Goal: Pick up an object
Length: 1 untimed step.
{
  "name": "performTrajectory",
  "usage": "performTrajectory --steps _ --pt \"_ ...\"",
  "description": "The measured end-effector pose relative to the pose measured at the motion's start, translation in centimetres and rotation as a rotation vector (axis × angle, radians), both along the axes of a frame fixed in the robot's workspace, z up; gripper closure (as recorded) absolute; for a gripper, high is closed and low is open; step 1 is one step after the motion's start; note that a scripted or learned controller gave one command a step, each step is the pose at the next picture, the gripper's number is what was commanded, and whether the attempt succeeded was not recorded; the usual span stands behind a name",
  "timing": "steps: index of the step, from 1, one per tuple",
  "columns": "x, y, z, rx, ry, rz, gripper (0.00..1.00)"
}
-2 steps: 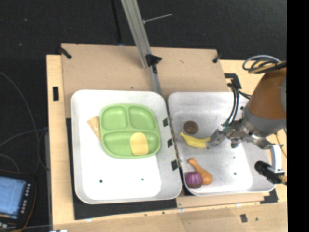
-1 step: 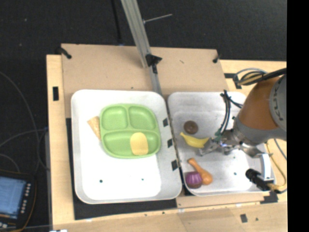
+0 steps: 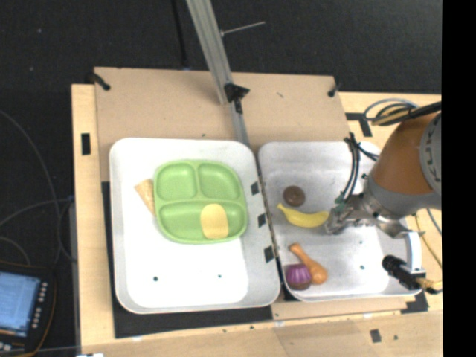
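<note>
Where the grey arm reaches into the right-hand shallow white bin (image 3: 312, 162), its gripper (image 3: 336, 222) sits low, just beside the right tip of the curved yellow banana (image 3: 303, 216); its state cannot be told. A round brown ball (image 3: 294, 195) lies just above the banana, an orange carrot (image 3: 308, 264) and a purple bulb (image 3: 298, 276) below it.

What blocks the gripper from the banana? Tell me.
Nothing visible does. The gripper sits in the right bin, right at the banana's right tip, with no object between them. The brown round piece lies above the banana; the purple and orange pieces lie below it.
</note>
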State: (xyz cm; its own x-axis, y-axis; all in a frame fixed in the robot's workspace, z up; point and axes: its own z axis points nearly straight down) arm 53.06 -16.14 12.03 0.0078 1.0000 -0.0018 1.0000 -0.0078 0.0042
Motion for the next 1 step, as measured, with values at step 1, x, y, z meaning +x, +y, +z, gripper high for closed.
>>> performTrajectory --steps 1 --pt "-0.23 -0.42 6.32 -0.001 -0.004 0.006 1.0"
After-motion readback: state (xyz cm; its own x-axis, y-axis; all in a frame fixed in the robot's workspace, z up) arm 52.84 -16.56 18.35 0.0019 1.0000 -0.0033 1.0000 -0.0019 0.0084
